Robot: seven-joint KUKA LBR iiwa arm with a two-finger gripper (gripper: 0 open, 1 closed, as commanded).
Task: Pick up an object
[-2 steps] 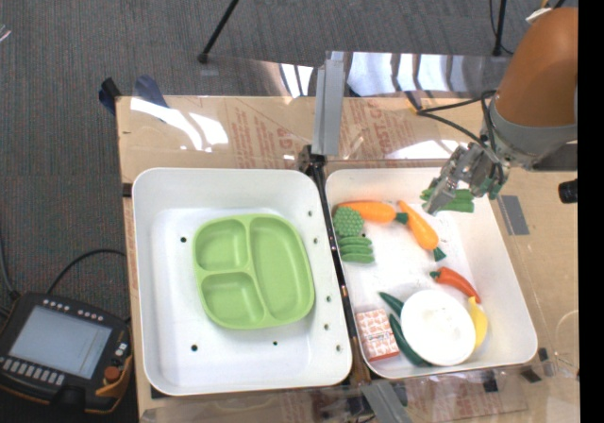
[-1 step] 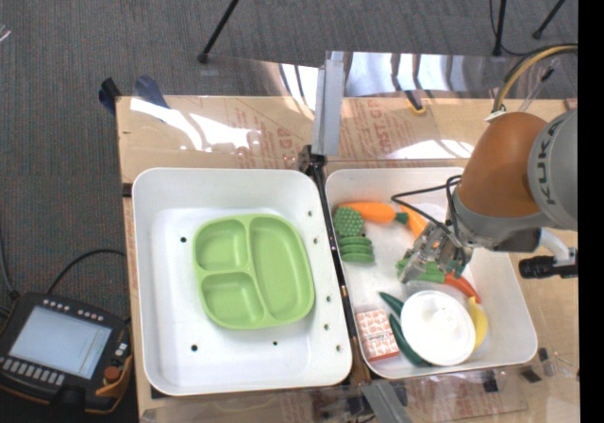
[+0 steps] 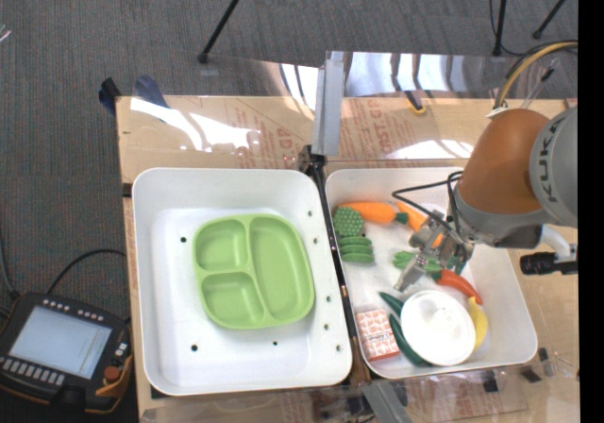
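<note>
Pincer [image 3: 429, 256] down low in the right bin [image 3: 510, 294], fingers apparently slightly apart, tips lost in clutter so exact gap hard to judge; nothing clearly clamped between them. Tips right over, maybe touching, a small green toy vegetable [image 3: 412, 262] near bin centre. Red-orange pepper-like toy [image 3: 460, 282] just beside the pincer on its lower right, a yellow banana-like piece [image 3: 478, 321] farther down along the round white bowl [image 3: 437, 328]. Orange carrot [image 3: 371, 212] up-left of the pincer, near but apart, next to a green knobbly piece [image 3: 348, 221] and green pea pods [image 3: 356, 249] by the bin's left wall. Dark green pod [image 3: 400, 329] touching the bowl's left rim; small red-patterned box [image 3: 377, 333] at the lower left corner of that bin. Left bin [image 3: 160, 317] with a light green divided tray [image 3: 253, 272], well apart from the pincer. Both bins on the bench [image 3: 189, 133].
</note>
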